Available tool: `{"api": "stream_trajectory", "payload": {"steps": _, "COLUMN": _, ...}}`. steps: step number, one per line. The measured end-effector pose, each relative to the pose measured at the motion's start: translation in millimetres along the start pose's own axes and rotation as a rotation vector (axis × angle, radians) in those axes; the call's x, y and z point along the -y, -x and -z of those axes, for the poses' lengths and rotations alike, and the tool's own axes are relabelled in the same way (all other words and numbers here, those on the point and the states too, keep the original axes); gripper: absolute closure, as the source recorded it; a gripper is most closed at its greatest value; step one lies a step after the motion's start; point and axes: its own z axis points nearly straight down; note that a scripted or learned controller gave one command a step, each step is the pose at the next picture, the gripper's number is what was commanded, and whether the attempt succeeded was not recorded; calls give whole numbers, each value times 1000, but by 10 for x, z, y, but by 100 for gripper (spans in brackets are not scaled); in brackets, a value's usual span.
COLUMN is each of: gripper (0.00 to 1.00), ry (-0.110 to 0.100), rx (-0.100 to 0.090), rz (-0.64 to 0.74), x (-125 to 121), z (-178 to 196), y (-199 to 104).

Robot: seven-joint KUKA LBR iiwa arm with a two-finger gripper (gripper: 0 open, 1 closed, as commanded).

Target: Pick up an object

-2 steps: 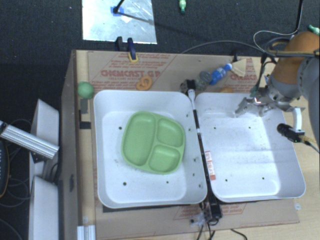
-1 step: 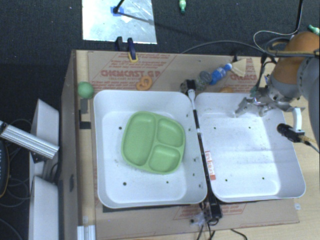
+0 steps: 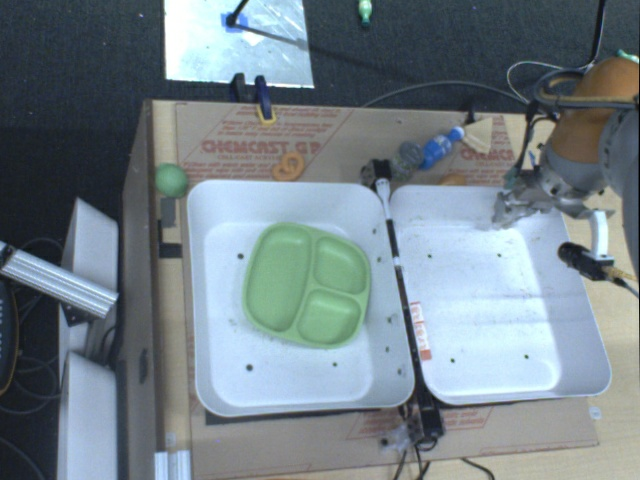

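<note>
The only thing lying in either bin is the green divided plate, which sits flat near the middle of the left bin, its three compartments facing up and nothing resting in them. The right bin shows bare white floor. The arm reaches in over the far right corner of that right bin, and the gripper hangs just above the bin's far rim — well apart from the plate, with the central divider between the bins lying between them. At this size and angle the pincer is a grey blur, so whether it is released or clenched cannot be told; nothing can be made out in its grip. Behind the bins, on the cardboard backing, lie a blue bottle and an orange ring, and a green ball sits by the far left corner of the left bin, all outside the bins. The task looks to be at its very start: the approach has not yet been made. The next move would call for a traverse across to the left bin, then a descent onto a raised edge of the plate — a low, smooth, wide thing, likely awkward for two fingers unless they close over the rim or a compartment wall.
</note>
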Motion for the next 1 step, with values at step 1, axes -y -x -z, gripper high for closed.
{"api": "stream_trajectory", "payload": {"steps": 1, "gripper": 100, "ry": -1, "rx": 1, "rz": -3, "x": 2, "z": 955, "y": 15}}
